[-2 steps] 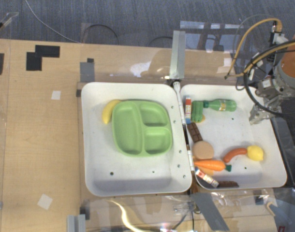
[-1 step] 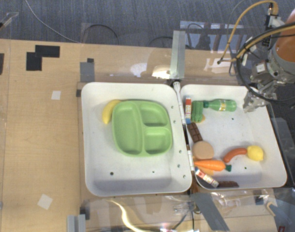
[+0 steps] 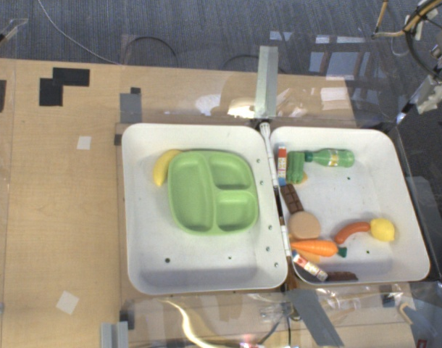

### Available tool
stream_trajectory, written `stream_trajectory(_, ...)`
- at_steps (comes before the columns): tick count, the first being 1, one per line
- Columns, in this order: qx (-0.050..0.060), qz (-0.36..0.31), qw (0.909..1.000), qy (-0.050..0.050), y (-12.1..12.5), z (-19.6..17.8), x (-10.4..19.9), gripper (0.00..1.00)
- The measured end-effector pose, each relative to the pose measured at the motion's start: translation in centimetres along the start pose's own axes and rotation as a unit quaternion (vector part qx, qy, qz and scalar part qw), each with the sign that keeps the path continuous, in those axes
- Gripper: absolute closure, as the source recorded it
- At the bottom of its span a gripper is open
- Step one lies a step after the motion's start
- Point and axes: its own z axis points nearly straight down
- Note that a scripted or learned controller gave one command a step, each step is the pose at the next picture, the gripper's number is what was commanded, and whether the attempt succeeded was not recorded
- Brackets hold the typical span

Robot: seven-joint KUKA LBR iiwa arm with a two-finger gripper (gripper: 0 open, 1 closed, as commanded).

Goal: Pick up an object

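The right bin [image 3: 395,194] holds several toy foods: a green bottle [image 3: 319,158] lying on its side, a red-and-white tube [image 3: 281,162], a brown chocolate bar [image 3: 291,198], a round tan bun [image 3: 305,226], an orange carrot [image 3: 317,249], a red sausage [image 3: 351,230] and a yellow lemon [image 3: 382,230]. In the left bin [image 3: 145,252] lies a green divided plate [image 3: 210,192] with a yellow banana [image 3: 163,167] against its left edge. My gripper [image 3: 426,96] hangs at the far upper right, outside the right bin's back corner and well away from every object.
A small white-and-red item [image 3: 311,269] and a dark brown piece [image 3: 342,275] lie at the right bin's front wall. A grey metal post [image 3: 267,78] stands behind the seam between the bins. Cables [image 3: 417,20] hang at the top right.
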Motion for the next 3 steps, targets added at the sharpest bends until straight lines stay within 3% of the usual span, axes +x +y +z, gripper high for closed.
stream_trajectory(1,-0.009,-0.101,0.9948,-0.006,5.5,13.5,-2.3,1.00)
stream_trajectory(2,-0.004,-0.199,0.9800,-0.003,0.1,10.4,-1.2,1.00)
stream_trajectory(3,-0.005,-0.252,0.9678,-0.004,0.1,9.5,-1.2,1.00)
